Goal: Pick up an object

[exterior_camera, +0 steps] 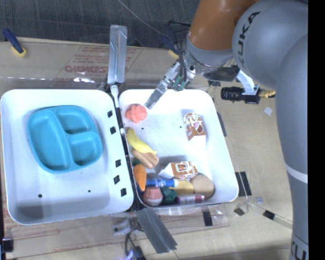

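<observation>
The right bin (216,145) holds several objects. A pink ball (135,113) lies at its back left corner, and a brown-and-white snack packet (194,125) sits toward the right wall. Along the left wall lie a yellow banana (134,141), a tan bun-like piece (146,157) and an orange carrot (140,176). At the front are a second packet (183,169), a tan potato (203,184) and a blue-capped item (162,183). My gripper (151,101) slants down from the upper right; its tip hangs just right of and above the pink ball, with nothing seen in it.
The left bin (16,161) carries a blue divided plate (65,137). A grey metal bar (117,53) stands behind the seam between the bins. The arm's grey body (271,47) covers the upper right, with a black cable fitting (235,94) beside the right bin's back corner.
</observation>
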{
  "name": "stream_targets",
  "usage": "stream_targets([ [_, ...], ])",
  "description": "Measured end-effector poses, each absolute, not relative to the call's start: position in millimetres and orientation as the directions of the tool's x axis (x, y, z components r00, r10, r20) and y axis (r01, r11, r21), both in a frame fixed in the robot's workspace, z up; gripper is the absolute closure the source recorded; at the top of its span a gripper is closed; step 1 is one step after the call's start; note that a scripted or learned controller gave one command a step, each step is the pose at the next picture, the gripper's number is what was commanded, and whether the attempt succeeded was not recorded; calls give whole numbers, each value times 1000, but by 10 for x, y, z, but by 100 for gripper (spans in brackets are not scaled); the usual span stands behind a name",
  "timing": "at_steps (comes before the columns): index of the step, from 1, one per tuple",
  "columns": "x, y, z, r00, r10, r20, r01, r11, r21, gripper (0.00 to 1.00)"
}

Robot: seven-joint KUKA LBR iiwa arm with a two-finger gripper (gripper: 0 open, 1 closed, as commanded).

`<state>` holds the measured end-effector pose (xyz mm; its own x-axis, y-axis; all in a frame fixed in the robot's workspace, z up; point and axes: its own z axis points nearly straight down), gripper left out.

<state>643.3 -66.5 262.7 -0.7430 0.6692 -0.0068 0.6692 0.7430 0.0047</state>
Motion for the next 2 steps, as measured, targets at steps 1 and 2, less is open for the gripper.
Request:
stream_targets([
  [1, 6449, -1623, 2098, -929, 371, 2, 371, 929, -2, 0],
  [2, 6021, -1501, 1169, -842, 539, 5, 539, 842, -2, 0],
])
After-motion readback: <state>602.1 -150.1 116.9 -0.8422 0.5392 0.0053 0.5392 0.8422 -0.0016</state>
